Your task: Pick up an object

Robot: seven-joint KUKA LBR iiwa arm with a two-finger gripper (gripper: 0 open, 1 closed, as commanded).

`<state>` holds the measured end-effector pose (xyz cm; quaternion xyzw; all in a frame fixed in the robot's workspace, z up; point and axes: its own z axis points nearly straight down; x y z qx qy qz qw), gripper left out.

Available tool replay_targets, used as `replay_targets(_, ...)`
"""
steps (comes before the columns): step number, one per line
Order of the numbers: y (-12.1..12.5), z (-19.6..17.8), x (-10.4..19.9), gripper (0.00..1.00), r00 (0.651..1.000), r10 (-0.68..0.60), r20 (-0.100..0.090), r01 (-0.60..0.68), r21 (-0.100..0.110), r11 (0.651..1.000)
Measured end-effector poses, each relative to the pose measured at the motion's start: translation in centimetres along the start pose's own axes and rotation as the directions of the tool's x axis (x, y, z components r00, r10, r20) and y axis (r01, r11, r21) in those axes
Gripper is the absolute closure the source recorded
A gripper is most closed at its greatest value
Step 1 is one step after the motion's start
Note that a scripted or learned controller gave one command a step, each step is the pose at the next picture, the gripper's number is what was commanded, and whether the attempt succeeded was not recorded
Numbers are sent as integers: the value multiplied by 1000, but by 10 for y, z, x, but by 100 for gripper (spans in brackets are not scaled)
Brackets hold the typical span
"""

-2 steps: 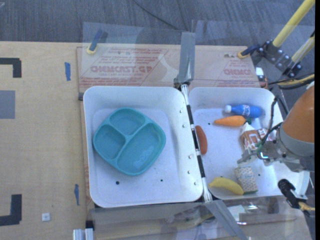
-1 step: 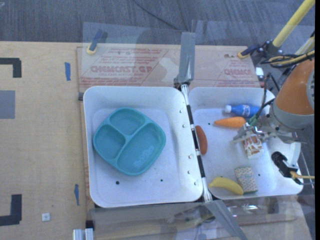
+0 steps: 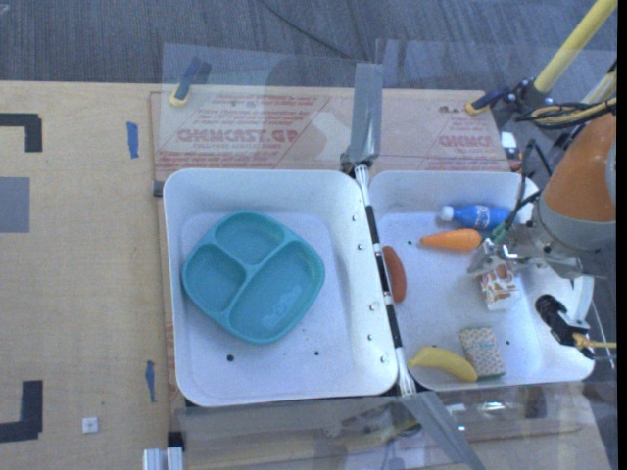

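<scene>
My gripper (image 3: 497, 256) hangs over the right part of the right bin (image 3: 411, 196), reaching in from the right. Just below it, touching or nearly touching its tip, is a small white and red carton (image 3: 499, 289). Whether the carton is between the fingers cannot be made out. An orange carrot (image 3: 452, 241) lies just left of the gripper, with a blue and white bottle (image 3: 472, 214) behind it. A red sausage (image 3: 395, 272) lies by the bin's left wall. A yellow banana (image 3: 443, 363) and a tan speckled block (image 3: 481, 351) rest near the front edge.
The left bin (image 3: 196, 360) holds a teal divided plate (image 3: 253, 277). A raised divider (image 3: 377, 272) separates the two bins. The grey arm with its orange band (image 3: 586, 179) stands over the right bin's right wall.
</scene>
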<state>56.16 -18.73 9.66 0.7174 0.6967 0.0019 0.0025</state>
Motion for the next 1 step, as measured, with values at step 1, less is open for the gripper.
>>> replay_targets(1,18,-88,22,100,998,62,1,-62,9,998)
